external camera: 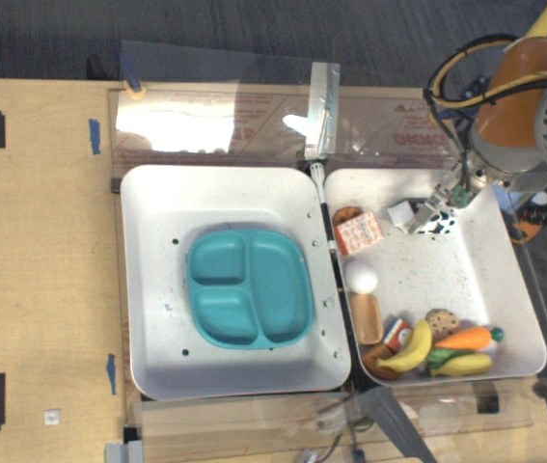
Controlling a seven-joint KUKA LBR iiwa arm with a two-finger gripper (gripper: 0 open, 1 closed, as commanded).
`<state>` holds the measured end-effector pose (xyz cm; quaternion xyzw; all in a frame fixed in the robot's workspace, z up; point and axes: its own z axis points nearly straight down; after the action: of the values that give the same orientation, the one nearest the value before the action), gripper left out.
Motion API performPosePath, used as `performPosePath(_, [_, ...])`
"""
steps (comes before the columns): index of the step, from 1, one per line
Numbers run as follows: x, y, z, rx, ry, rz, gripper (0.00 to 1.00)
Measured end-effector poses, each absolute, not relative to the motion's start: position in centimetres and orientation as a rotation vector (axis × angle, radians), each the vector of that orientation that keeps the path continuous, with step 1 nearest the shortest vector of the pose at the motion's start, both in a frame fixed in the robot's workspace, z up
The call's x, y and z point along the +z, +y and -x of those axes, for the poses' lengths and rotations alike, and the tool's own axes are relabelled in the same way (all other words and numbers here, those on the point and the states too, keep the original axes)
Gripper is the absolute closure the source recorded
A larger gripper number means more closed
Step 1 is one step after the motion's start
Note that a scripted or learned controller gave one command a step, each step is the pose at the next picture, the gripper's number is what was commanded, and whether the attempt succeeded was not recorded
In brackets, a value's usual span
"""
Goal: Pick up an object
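Grey two-finger gripper [437, 210] is hanging low over the back of the right-hand shallow white bin [514, 287], the arm's orange band [524, 75] sitting above it toward the right edge. How the jaws stand cannot be told; the tips are merging with what lies under them. Directly beneath and touching the tips, or nearly so, is lying a small black-and-white spotted block [439, 224], with a small grey-white boxy piece [404, 214] just beside it on the side toward the bin divider. By my reading the spotted block is the likeliest target, lying straight under the jaws rather than off to a side; its long axis is too small to judge. Further toward the divider is sitting a red-and-white printed carton [358, 231], then a white egg-like ball [362, 281]. Furthest from the jaws, along the near wall, are crowding a tan bread roll [366, 318], yellow plastic banana [406, 352], and orange plastic carrot [466, 338]. Well apart, in the left bin, a teal divided plastic tray [250, 287] is resting.
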<state>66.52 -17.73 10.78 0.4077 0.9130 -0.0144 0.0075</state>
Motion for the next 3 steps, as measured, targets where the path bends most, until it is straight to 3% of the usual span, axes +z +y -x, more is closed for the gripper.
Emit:
performPosePath(1, [10.7,-18.4,-66.5,-0.004,2.817,-1.375,0.00])
performPosePath(2, [9.1,-17.2,-64.6,-0.002,3.023,-0.802,0.00])
performPosePath(3, [10.7,-17.1,-65.0,0.003,3.009,-0.798,1.00])
